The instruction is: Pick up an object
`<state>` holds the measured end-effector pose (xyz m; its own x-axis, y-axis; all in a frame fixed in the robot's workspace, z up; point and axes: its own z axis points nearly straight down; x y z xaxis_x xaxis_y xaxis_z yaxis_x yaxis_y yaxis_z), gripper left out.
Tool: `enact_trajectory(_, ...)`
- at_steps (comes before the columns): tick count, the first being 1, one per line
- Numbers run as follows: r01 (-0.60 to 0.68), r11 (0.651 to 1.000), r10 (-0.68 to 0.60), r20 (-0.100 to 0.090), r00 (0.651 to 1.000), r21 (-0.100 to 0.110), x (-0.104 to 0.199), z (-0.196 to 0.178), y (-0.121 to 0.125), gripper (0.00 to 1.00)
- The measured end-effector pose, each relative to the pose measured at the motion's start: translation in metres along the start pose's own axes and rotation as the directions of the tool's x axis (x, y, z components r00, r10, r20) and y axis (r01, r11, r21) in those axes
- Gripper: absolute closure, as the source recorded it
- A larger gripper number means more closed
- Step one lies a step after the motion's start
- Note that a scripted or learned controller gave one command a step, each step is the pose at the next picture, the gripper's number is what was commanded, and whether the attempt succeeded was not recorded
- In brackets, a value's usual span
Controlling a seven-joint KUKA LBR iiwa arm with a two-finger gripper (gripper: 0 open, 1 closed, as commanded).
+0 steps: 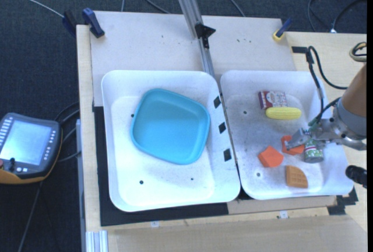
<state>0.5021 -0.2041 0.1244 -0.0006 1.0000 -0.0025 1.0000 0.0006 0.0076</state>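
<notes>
Right white bin (250, 181), grasp stage: two-finger gripper (304, 141) low over small red-orange piece (289, 144) beside orange block (270, 157); finger opening and hold indiscernible, so centre before closing.

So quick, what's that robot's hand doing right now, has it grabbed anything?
Hand: down in the right bin over a small red piece; whether it has grabbed anything cannot be told.
</notes>
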Motion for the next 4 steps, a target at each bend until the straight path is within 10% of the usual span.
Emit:
enact_trajectory(1, 0.0, 1.0, 0.0, -0.001, 1.0, 0.002, 0.0, -0.009, 0.0, 1.0)
enact_trajectory(4, 0.0, 1.0, 0.0, -0.002, 1.0, 0.005, 0.002, -0.132, 0.005, 1.0)
